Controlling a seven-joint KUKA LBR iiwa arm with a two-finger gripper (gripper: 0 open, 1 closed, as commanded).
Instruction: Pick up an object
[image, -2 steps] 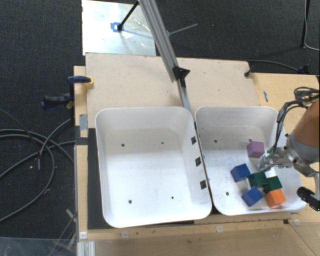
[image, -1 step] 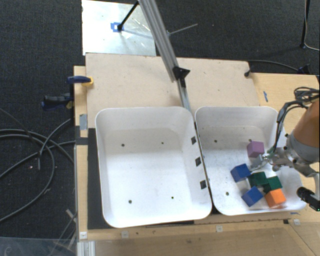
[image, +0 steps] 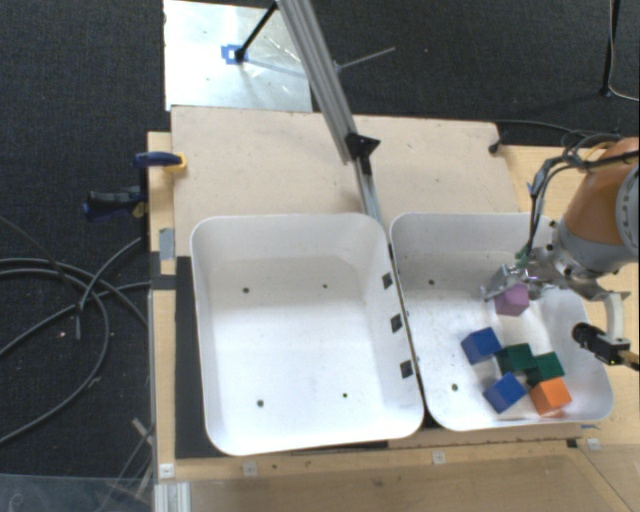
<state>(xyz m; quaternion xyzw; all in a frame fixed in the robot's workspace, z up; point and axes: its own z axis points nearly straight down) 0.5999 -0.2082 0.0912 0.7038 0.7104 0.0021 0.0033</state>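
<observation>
Right white bin (image: 440, 300): purple block (image: 513, 300) directly beneath the gripper (image: 512, 283).

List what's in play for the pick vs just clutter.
In play:
- end effector
- purple block at its tips
- blue blocks
- green blocks
- orange block
- right bin

Clutter:
- left bin
- clamps
- floor cables

Purple cube (image: 513, 299) between the hand's (image: 510, 283) fingertips, above the right bin's (image: 440, 300) floor, apart from 5 clustered blocks (image: 517, 373).
</observation>
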